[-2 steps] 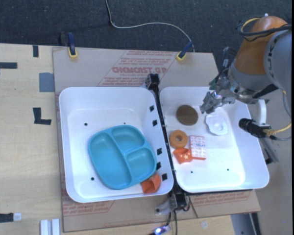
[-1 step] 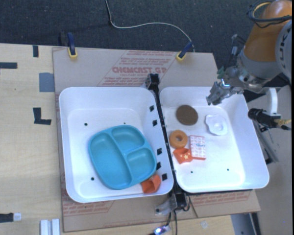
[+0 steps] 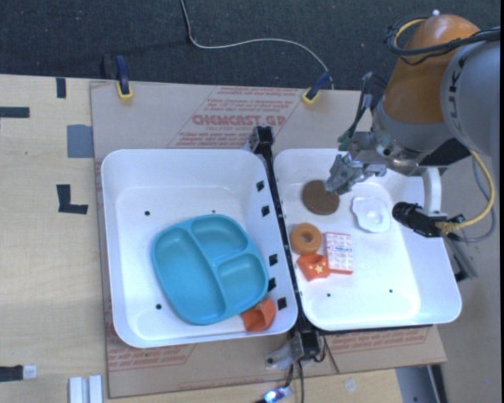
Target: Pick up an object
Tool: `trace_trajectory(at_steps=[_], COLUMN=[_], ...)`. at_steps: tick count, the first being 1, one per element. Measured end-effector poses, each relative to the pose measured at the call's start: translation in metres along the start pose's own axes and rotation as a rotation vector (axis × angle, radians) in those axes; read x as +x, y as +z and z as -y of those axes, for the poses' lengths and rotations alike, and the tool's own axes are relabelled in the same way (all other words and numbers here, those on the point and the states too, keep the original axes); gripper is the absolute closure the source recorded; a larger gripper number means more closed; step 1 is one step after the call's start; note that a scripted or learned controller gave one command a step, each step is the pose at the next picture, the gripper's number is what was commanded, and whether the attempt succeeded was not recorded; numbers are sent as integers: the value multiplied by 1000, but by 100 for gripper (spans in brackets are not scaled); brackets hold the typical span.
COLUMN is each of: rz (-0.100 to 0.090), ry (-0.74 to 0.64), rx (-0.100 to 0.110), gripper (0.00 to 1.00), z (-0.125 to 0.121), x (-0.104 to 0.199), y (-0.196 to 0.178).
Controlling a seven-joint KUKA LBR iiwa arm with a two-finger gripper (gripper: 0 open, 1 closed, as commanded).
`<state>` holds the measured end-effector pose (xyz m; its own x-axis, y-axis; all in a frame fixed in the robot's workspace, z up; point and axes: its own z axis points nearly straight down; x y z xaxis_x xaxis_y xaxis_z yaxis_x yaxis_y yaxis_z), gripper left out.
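My gripper (image 3: 340, 179) hangs over the back of the right bin (image 3: 420, 305), its tip just above the right edge of a brown round disc (image 3: 319, 198). In front of the disc lie a tan ring-shaped donut (image 3: 306, 238), a small orange-red block (image 3: 313, 267) and a white card with red print (image 3: 339, 252). A white round lid-like piece (image 3: 370, 213) rests to the right of the disc. Nothing shows between the gripper's tips.
The left bin (image 3: 126, 175) holds a blue divided plate (image 3: 208, 267) and an orange piece (image 3: 259, 316) at its front right corner. A black divider (image 3: 273, 208) separates the bins. A black cable end (image 3: 412, 217) of the arm hangs over the right bin.
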<state>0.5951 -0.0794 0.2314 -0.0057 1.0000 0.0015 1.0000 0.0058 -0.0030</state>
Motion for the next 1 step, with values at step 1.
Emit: trace_trajectory(at_steps=[1], rz=[-1], ry=[-2], rx=[-1], gripper=[100], z=[11], x=[61], y=[-3])
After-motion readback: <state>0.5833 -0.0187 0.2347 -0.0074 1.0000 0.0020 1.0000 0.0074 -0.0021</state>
